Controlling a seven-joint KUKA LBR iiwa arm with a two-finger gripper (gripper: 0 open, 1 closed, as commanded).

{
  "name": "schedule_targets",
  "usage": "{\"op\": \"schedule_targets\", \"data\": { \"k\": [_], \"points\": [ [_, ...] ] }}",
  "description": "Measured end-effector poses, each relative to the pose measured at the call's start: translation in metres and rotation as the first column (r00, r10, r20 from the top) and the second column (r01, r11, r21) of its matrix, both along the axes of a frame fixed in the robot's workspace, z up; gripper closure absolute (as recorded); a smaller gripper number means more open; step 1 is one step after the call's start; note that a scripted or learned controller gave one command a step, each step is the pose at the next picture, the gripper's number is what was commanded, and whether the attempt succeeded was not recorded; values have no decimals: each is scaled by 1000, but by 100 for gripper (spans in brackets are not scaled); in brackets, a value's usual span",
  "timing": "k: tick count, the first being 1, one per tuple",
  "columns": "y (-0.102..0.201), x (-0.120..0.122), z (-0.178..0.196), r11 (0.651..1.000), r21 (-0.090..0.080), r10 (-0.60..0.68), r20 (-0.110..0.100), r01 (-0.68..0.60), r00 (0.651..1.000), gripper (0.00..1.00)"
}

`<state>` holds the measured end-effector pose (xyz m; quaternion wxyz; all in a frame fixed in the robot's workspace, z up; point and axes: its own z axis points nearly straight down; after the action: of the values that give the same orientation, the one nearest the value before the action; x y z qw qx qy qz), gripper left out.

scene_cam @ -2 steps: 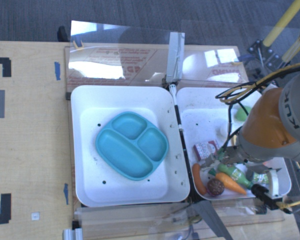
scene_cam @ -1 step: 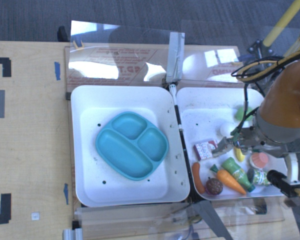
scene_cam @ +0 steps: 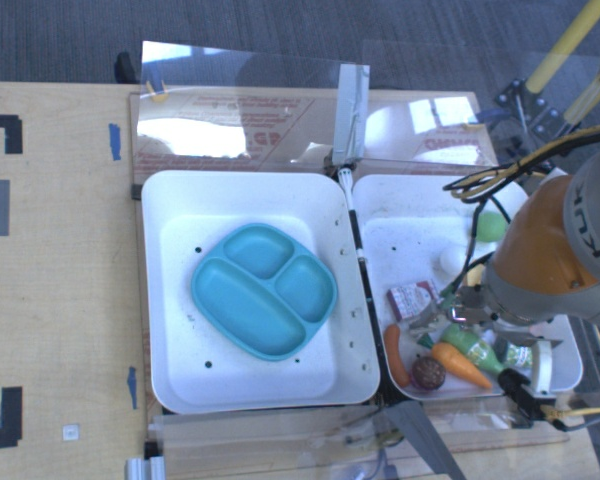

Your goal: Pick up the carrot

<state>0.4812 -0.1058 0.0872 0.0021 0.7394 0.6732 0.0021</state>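
I count one carrot point(scene_cam: 462, 364) near the right bin's point(scene_cam: 410, 223) front edge, one dark round item point(scene_cam: 428, 372) touching it. One blue tray point(scene_cam: 265, 290) mid left bin point(scene_cam: 170, 268). Gripper point(scene_cam: 458, 313) state: cannot tell.

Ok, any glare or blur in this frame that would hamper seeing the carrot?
Camera view: bright glare sits on the clear panels behind the bins, away from the carrot, which reads sharp in the right bin; the arm looks softly blurred and covers that bin's right side.
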Motion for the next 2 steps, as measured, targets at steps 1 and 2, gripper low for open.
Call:
{"op": "schedule_targets", "data": {
  "k": [1,2],
  "points": [
    [-1,1,11,1000,-3,-1,5,1,1000,100],
    [-5,-2,47,951,0,-310,-5,310,951,100]
  ]
}}
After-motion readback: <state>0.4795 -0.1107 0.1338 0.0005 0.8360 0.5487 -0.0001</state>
